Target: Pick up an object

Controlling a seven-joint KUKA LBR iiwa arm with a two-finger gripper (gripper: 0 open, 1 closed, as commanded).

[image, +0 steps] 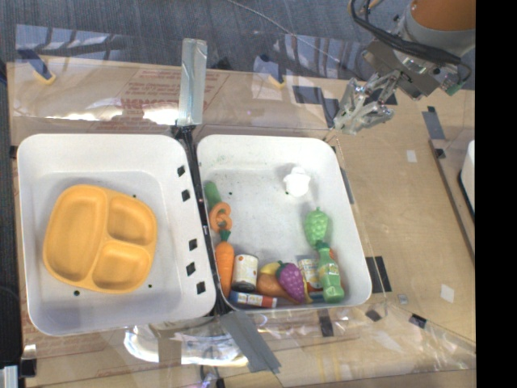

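My gripper (pixel 361 108) hangs above the bench just past the far right corner of the right bin (pixel 266 148), high over it, with nothing between its fingers. In that bin lie several toy foods: a white piece (pixel 296 183) near the back, a green bunch of grapes (pixel 317 225), a green bottle (pixel 329 277), a purple grape cluster (pixel 291 280), a carrot (pixel 224 263), a small can (pixel 245 272), an orange ring (pixel 220 215) and a green pickle (pixel 212 193). They crowd the bin's front and left side.
The left bin (pixel 32 168) holds a yellow divided plate (pixel 99 239). A grey upright post (pixel 192 83) stands behind the seam between the bins. Tape strips mark the cardboard bench to the right.
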